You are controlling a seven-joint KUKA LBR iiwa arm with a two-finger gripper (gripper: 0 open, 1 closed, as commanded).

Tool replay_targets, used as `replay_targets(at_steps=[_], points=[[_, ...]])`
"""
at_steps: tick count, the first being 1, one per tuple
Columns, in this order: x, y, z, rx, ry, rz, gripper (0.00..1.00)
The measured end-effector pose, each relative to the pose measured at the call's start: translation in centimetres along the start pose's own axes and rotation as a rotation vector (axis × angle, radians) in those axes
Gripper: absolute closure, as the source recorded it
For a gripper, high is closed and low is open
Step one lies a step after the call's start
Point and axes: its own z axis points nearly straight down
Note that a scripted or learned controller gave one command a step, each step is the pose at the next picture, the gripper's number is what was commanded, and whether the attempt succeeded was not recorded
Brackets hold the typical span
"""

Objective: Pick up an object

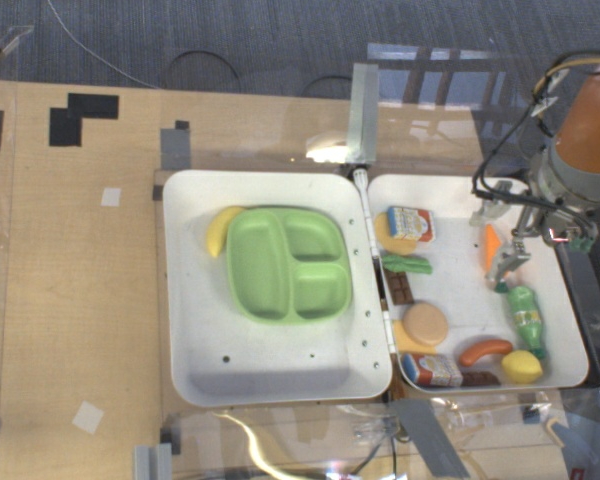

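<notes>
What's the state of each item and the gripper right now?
green tray: lying flat in left bin, compartments bare
banana: tucked against tray's left edge
green bottle: lying on its side in right bin
carrot: lying loose beside gripper
gripper: low over right bin, above bottle's cap end

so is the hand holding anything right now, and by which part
Cannot be told. The hand sits low in the right bin, between the orange carrot and the green bottle, with nothing visibly between its fingers.
</notes>
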Motion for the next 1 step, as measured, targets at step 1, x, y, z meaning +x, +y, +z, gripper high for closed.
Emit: replay_targets(at_steps=[1], points=[[-5.1, -3.75, 12.01, 0.002, -0.01, -0.063, 0.0]])
